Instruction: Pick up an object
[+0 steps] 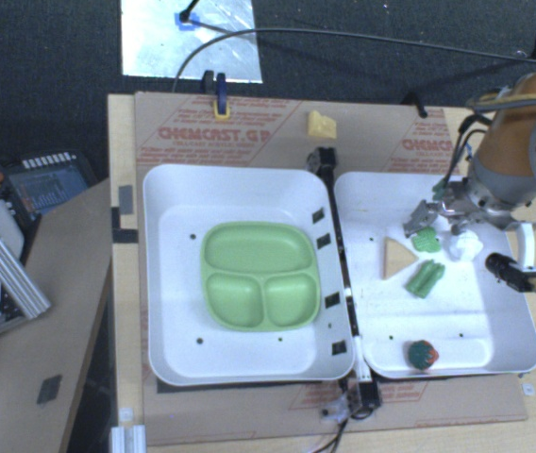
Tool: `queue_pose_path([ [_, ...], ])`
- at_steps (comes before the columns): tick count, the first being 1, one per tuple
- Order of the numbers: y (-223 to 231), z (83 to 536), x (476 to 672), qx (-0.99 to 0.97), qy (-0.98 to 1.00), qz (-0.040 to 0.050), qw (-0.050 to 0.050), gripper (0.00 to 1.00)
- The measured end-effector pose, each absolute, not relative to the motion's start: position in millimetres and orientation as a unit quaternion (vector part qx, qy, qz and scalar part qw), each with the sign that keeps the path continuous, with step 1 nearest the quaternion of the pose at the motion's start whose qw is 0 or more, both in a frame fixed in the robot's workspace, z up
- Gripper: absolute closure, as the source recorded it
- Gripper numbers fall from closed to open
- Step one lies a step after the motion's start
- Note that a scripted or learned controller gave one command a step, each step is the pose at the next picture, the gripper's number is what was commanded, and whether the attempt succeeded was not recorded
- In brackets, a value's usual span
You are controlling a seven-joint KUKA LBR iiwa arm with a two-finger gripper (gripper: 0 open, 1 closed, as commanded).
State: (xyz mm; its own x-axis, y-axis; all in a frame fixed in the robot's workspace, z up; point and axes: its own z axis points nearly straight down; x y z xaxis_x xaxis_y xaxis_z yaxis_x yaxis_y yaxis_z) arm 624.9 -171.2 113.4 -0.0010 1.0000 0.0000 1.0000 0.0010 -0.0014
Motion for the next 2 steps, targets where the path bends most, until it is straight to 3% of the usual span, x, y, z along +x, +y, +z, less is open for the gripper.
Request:
queue_pose_path([
  [1, -171, 84, 625.8, -0.707, -0.708, -0.0004, -0.001, 0.00],
  [2, -171, 96, 627.1, -0.707, -0.708, -0.0015, -0.003, 1.00],
])
